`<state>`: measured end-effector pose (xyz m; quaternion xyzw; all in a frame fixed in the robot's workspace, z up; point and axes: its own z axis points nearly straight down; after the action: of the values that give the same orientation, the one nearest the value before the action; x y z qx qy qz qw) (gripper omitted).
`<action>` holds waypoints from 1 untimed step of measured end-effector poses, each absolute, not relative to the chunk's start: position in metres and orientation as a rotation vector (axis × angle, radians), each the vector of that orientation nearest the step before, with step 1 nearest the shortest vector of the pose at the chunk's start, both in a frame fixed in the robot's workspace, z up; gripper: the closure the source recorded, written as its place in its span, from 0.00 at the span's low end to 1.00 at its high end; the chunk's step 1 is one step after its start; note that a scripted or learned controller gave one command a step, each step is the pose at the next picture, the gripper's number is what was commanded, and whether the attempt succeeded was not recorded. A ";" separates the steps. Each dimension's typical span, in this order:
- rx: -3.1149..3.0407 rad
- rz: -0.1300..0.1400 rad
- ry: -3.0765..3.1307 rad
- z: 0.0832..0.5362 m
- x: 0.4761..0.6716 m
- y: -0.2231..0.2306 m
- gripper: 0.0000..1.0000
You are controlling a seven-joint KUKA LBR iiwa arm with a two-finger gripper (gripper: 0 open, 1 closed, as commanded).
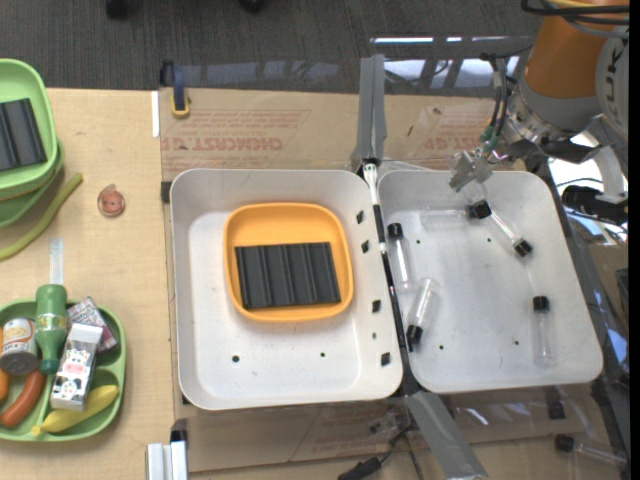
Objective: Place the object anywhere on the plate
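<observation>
An orange plate (240, 230) sits in the left white bin (200, 358). A dark grey ribbed block (288, 275) lies flat on the plate's middle. My gripper (470, 172) hangs over the far edge of the right bin (570, 368), well to the right of the plate and apart from the block. Above it rises the arm with its orange band (585, 28). Several clear tubes with black caps lie in the right bin, among them one (498, 226) just below the gripper and one (419, 311) near the bins' divide.
On the wooden bench to the left stand a green tray (110, 393) of toy food and a green bowl (30, 83) holding another dark block. A small pink item (111, 202) lies between them. Cardboard (260, 133) lies behind the bins.
</observation>
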<state>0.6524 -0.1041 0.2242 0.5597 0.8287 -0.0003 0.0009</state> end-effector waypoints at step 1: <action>1.497 0.000 2.759 0.245 0.659 -0.122 1.00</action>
<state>0.6593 -0.1217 0.2452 0.4769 0.8790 -0.0001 0.0016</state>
